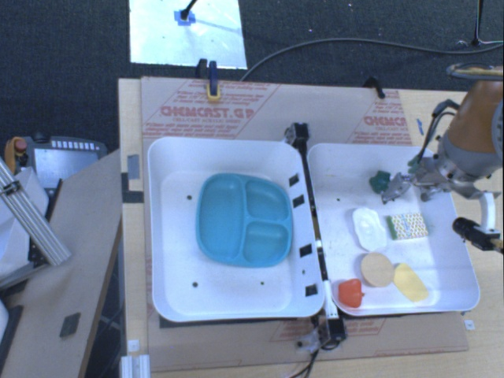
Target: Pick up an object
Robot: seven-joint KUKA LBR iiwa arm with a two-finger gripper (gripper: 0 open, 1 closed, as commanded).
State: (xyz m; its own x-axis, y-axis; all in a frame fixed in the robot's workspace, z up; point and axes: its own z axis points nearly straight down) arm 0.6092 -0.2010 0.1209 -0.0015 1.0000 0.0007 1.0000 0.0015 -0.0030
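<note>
In the right bin (339, 172) lie several small objects. A dark green piece (380, 182) rests near the bin's far side. Below it come a white oval piece (368, 227) and a green-dotted white block (407, 227). A tan round disc (376, 270), a yellow piece (410, 282) and a red-orange piece (350, 292) sit along the near wall. My gripper (399, 187) reaches in from the right, low over the bin, right beside the green piece; whether they touch is unclear.
The left bin (169, 211) holds a blue divided plate (244, 219). A black clipped divider (307, 211) separates the two bins. The arm's orange band (476, 116) hangs over the right bin's far right corner.
</note>
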